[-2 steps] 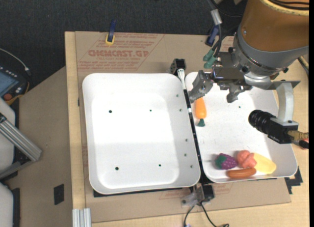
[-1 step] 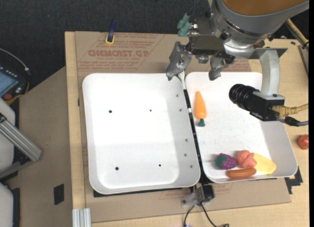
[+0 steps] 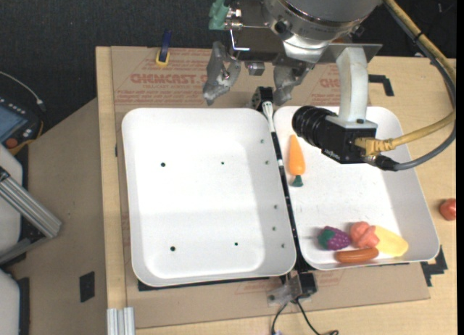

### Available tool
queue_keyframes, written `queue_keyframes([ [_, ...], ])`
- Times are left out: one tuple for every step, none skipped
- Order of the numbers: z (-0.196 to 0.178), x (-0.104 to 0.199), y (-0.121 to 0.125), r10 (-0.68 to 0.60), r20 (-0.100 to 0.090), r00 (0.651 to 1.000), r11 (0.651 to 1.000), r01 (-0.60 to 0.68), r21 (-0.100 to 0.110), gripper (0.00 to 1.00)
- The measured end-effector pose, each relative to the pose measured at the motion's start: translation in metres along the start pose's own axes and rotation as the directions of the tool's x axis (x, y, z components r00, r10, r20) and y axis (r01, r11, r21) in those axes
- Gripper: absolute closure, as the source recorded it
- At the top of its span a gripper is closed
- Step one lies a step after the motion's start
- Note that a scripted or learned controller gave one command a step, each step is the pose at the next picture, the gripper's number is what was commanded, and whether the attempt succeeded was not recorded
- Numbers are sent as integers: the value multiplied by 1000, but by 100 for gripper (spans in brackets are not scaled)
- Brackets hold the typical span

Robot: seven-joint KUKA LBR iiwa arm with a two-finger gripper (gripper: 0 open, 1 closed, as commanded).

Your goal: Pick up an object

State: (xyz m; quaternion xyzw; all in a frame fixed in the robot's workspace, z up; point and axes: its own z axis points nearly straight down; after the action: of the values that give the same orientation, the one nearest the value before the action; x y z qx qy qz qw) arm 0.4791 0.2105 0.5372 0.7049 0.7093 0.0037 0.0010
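Camera view, red "CHEMCAST" lettering on the cardboard (image 3: 156,77); fingers (image 3: 246,88) spread apart, grasping nothing, above the bins' far edge

The brown cardboard sheet (image 3: 138,76) under the bins carries red printed lettering reading "CHEMCAST", with a smaller red line beneath it too small to read.

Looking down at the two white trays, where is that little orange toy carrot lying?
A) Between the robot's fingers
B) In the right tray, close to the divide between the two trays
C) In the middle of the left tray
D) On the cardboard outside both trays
B: the toy carrot lies in the right bin, near its left edge by the divide, apart from the cluster of toy foods at the bin's near end.
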Motion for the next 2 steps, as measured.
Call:
queue_keyframes([
  [-9,-3,1,4,1,1000,1000,-4,0,100],
  [-8,-3,1,4,1,1000,1000,-4,1,0],
])
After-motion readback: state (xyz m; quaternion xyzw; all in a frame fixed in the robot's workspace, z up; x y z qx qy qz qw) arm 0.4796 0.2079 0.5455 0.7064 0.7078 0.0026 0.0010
